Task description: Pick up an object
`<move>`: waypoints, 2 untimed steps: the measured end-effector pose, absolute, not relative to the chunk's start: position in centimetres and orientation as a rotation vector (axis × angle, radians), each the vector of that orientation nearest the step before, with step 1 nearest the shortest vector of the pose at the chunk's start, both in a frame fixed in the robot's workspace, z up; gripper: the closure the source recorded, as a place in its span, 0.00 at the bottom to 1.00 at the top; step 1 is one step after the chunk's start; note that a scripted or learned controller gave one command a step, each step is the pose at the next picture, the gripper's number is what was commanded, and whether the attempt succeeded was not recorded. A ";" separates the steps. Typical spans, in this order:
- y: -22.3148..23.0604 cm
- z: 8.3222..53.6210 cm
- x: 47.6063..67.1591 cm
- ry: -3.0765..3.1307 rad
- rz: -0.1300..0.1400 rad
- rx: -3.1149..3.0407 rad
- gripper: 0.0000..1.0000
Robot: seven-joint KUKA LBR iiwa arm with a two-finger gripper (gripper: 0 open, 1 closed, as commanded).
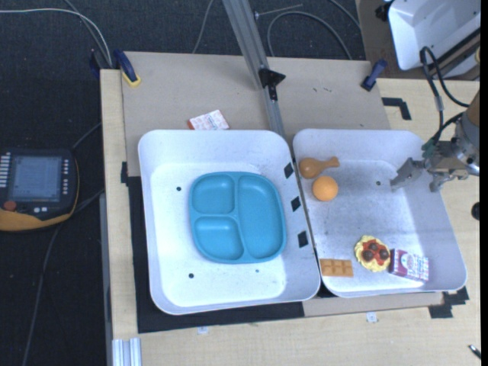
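The gripper [418, 175] is hovering over the right bin [450, 235], fingers looking spread and pinching nothing; the orange ball [325, 189] is lying at that bin's left side, seemingly light, smooth, roll-prone; gripping across its middle is looking safest.

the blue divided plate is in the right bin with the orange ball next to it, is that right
Not quite. The camera view shows the blue divided plate lying in the left bin, by itself. The orange ball is in the right bin, just below a tan pear-shaped toy, so the two are in separate bins rather than next to each other.
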State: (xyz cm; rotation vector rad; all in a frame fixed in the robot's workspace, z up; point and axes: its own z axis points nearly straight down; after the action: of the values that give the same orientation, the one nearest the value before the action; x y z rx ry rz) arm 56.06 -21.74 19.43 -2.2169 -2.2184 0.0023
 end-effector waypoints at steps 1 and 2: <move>-21.4 15.2 56.1 -2.218 0.003 -2.217 0.00; -21.8 10.7 56.5 -2.218 0.003 -2.217 0.00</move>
State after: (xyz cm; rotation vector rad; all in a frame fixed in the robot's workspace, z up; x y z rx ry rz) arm 56.46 -21.79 10.74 -2.2173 -2.2181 0.0032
